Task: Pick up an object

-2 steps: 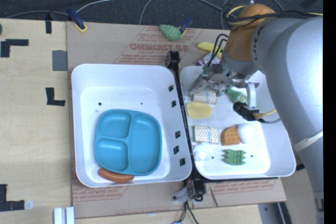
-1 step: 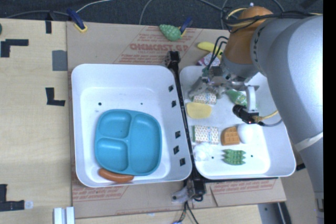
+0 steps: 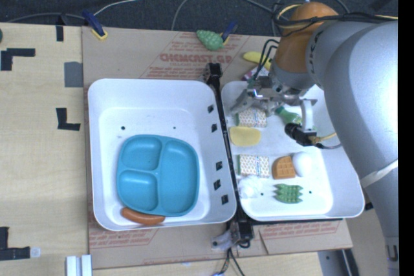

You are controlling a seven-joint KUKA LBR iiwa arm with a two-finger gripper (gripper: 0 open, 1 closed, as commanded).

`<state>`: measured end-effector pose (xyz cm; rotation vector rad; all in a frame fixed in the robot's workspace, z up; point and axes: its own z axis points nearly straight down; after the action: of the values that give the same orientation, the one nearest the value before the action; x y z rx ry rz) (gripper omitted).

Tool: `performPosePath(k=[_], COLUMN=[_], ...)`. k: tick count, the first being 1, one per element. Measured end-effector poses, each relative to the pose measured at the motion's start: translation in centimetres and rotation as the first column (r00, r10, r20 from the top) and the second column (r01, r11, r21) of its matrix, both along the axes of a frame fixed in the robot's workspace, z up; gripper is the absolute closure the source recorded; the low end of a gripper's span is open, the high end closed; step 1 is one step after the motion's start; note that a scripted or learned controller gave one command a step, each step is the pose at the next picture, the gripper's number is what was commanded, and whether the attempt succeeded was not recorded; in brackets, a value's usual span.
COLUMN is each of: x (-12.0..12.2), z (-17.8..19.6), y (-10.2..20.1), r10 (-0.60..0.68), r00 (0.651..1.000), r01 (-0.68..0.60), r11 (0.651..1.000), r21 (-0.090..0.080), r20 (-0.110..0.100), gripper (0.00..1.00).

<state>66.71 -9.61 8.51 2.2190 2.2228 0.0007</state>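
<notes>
Camera view: gripper (image 3: 259, 99) is hovering over the right bin (image 3: 323, 200), just above a patterned packet (image 3: 251, 118); jaw state unclear.

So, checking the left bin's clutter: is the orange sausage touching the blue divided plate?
Touching. The camera view shows the orange sausage lying against the blue divided plate's front edge, no gap between them.

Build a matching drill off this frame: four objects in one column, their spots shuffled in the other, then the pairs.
Things
1. blue divided plate
2. orange sausage
3. green leafy toy
4. green mesh toy

Places
A. on the cardboard beyond both bins
B. left bin, at its near wall, against the plate's near edge
C. middle of the left bin
D. right bin, near its front edge

Pairs: 1-C, 2-B, 3-D, 4-A
</notes>
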Motion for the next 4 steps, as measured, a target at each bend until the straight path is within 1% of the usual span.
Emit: performPosePath(k=[1, 2, 3, 4], x=[0.1, 0.2, -9.1, -14.8], z=[0.0, 0.0, 0.2, 0.2], y=[0.0, -1.3, -0.1, -4.8], r10=[0.0, 0.0, -0.002, -0.003], r00=[1.0, 1.0, 1.0, 1.0], r01=[0.0, 0.0, 0.002, 0.003], r11=[1.0, 1.0, 1.0, 1.0], r21=[-0.001, -0.001, -0.001, -0.003], r20=[-0.001, 0.0, 0.001, 0.004], gripper=[0.0, 0.0, 0.0, 0.0])
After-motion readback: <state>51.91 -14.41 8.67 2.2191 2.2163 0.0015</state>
